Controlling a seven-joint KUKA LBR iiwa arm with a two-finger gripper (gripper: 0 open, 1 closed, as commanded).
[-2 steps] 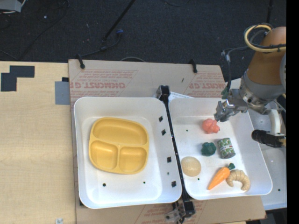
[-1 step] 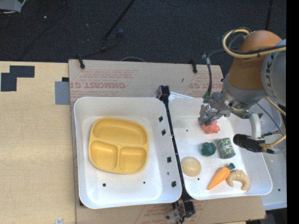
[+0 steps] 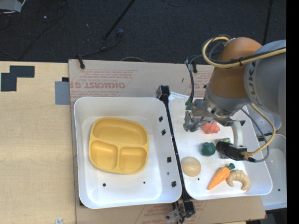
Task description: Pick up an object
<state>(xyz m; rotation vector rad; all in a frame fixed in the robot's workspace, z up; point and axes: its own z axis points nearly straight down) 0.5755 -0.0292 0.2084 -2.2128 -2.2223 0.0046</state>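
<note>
My gripper [image 3: 192,124] hangs low over the far left part of the right bin [image 3: 261,183], under the grey arm with its orange band. A pink-red toy [image 3: 211,128] lies just to the right of the gripper, touching it or nearly so; I cannot tell if it is gripped. A dark green toy [image 3: 208,149] lies a little nearer the front. Further forward are a beige round piece [image 3: 190,166], an orange carrot [image 3: 218,178] and a pale croissant [image 3: 238,179].
The left bin [image 3: 84,125] holds a yellow divided plate [image 3: 119,144]. A black divider [image 3: 170,139] runs between the two bins. Cardboard lies under both bins, with a wooden bench top to the left.
</note>
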